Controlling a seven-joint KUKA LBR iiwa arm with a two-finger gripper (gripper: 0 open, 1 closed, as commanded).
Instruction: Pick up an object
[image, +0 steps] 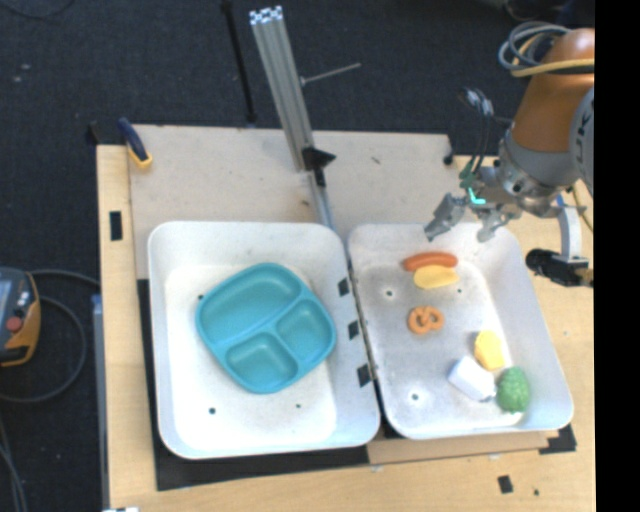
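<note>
The gripper (466, 222) hung with fingers spread, gripping nothing, over the right bin's (545, 330) far edge — the hot dog (431, 264) lay just near of it.

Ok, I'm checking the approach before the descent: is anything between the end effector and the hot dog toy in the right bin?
Nothing visible. The end effector, fingers spread, sits just above the orange-and-yellow hot dog toy at the white right bin's far end. The pretzel-shaped orange toy lies nearer the camera, off that path.
</note>
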